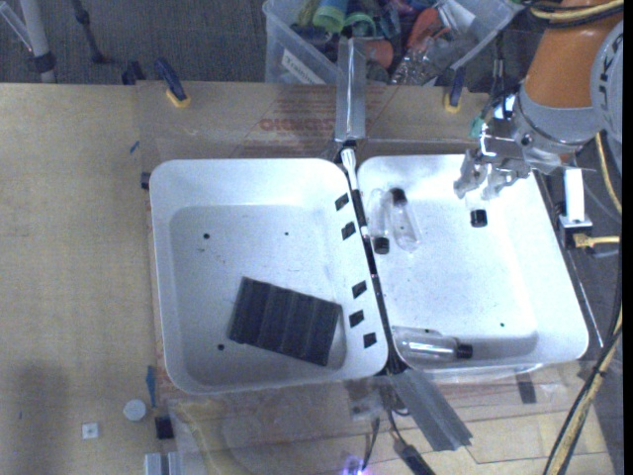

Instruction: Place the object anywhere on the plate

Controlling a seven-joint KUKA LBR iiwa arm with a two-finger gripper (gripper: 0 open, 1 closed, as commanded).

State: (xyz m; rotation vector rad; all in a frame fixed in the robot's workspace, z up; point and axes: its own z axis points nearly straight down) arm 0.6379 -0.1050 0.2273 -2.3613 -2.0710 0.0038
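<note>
Above the right bin (554, 265) at its 1 o'clock corner, metal pincer (477, 188), grip state impossible to tell. Clear plastic bottle (399, 218) lying at that bin's 10 o'clock. Dark ribbed rectangular plate (285, 322) flat in the left bin (178, 196).

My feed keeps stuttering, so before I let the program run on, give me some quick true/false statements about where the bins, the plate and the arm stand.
1. The dark ribbed plate lies in the left bin. True.
2. The end effector is over the left bin. False: it is over the right bin, near its far right corner.
3. A clear bottle with a dark cap lies in the right bin near the divider. True.
4. A clear object already rests on the plate. False: the plate's top is bare.
5. Another clear object lies at the right bin's near edge. True.
</note>
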